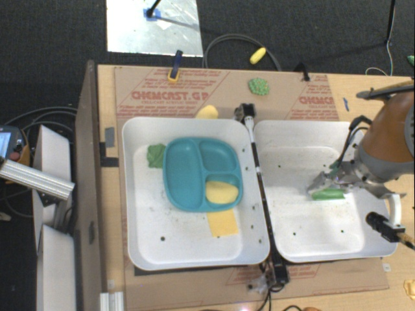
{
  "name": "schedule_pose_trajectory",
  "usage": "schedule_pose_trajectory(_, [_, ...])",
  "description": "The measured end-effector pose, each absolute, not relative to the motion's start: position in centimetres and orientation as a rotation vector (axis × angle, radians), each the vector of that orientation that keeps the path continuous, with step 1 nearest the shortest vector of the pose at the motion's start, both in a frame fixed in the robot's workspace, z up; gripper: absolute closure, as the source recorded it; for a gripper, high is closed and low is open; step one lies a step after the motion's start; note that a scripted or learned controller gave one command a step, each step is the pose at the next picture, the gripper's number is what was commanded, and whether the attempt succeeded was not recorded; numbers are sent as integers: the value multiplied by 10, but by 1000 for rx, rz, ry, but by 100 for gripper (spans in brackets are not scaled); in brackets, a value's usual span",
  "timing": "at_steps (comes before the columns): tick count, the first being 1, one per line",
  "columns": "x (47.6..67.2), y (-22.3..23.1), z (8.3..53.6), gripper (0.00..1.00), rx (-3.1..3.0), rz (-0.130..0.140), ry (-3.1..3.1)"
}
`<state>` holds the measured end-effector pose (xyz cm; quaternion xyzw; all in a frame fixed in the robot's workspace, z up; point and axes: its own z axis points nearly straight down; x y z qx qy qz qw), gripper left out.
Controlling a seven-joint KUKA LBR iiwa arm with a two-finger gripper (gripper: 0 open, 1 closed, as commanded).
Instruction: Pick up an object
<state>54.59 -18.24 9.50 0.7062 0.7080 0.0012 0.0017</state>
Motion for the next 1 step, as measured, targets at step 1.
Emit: schedule_pose_trajectory(1, [611,-99,194,100,2198,17,2230])
